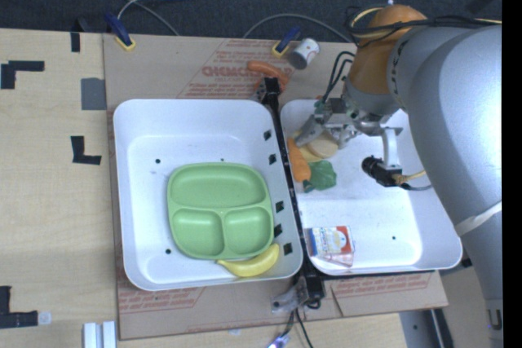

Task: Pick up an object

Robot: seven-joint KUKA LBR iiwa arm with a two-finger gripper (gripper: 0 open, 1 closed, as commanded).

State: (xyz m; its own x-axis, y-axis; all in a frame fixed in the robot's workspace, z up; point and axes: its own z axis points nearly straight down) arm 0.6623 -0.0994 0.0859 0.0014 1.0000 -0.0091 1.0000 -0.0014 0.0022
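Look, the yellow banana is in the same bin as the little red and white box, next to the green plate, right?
Not quite. The camera view shows the banana beside the green plate in the left bin, while the red and white box lies in the right bin.

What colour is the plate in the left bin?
Light green. The plate shows clearly in the camera view.

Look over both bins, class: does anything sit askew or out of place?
Slightly. The banana lies against the green divided plate, near the left bin's front wall. In the right bin, the small carton sits tilted at the front-left corner. Nothing looks spilled.
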